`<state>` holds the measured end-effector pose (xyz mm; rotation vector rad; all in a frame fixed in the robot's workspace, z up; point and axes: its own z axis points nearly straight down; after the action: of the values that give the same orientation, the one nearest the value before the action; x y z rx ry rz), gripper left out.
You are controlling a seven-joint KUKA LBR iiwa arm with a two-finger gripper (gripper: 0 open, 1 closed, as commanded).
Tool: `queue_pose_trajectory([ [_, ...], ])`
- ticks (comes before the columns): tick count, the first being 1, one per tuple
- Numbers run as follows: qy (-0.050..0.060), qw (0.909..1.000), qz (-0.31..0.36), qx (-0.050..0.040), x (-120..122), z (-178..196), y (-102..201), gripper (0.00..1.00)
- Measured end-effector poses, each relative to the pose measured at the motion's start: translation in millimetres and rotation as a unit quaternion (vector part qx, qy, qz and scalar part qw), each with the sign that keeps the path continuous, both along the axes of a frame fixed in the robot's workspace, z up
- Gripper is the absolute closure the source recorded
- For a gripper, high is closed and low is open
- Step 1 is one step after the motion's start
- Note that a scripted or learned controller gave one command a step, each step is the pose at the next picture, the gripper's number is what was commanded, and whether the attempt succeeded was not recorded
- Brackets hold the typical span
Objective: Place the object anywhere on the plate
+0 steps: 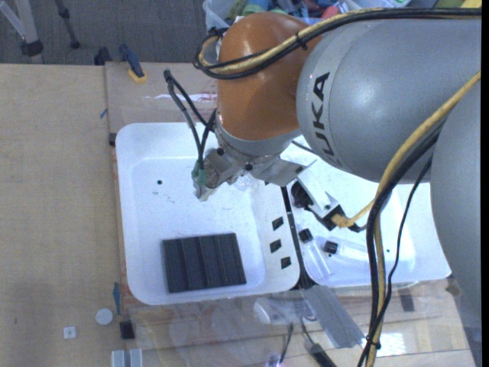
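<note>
1. Reaching in from the right of the frame, the arm (367,105) covers most of the upper centre; its orange band (256,75) sits directly above the wrist, so the tool hangs roughly straight down over the left bin (141,228).
2. The gripper (205,183) is at frame centre-left, above the bin's bare upper floor. The wrist hides its fingers; whether they are spread or closed, and whether anything is between them, cannot be told.
3. A dark ribbed rectangular slab (203,261) lies flat in the bin's lower part, below the gripper and apart from it. Judgement: this is probably the plate, laid flat to give a broad target.
4. The task's object cannot be picked out with certainty. A small greenish patch at the tool tip may be it or may be gripper hardware; too small to tell.
5. Judgement: if the object is at the tip, it needs carrying toward the lower frame to stand over the slab.
6. The right bin (397,254) is largely covered by the arm and cables (374,205).
</note>
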<state>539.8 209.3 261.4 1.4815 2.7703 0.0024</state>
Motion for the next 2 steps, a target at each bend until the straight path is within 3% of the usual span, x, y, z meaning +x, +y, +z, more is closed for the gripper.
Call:
queue_pose_trajectory([
  [1,0.0,0.9994,0.035,-0.0005,-9,119,3,1.0],
  [2,0.002,0.9822,0.188,-0.0007,-39,58,10,1.0],
])
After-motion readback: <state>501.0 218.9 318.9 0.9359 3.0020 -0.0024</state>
